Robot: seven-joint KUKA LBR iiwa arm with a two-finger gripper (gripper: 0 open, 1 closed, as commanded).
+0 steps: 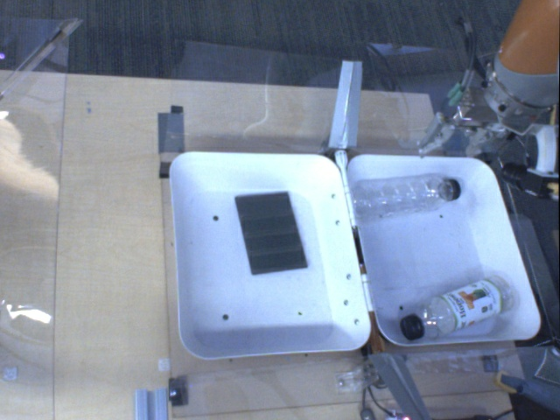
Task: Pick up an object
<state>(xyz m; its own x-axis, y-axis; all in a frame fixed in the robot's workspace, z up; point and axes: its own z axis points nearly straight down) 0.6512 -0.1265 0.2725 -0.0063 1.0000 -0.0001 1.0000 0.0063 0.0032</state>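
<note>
A dark grey flat rectangular pad (271,232) lies in the left bin (201,322). In the right bin (437,252) a clear plastic bottle (398,196) lies on its side along the far wall, its black cap pointing right. A second clear bottle (459,308), with a printed label and a black cap at its left end, lies near the front wall. My gripper (455,122) hangs above the bench just beyond the right bin's far edge, apart from all three objects, with nothing seen in it.
The grey arm with its orange band (532,20) comes in from the upper right. A metal upright (345,112) stands behind the seam between the bins. Clear panels cover the wooden bench (105,234) on the left. Cables and brackets (394,388) sit at the front.
</note>
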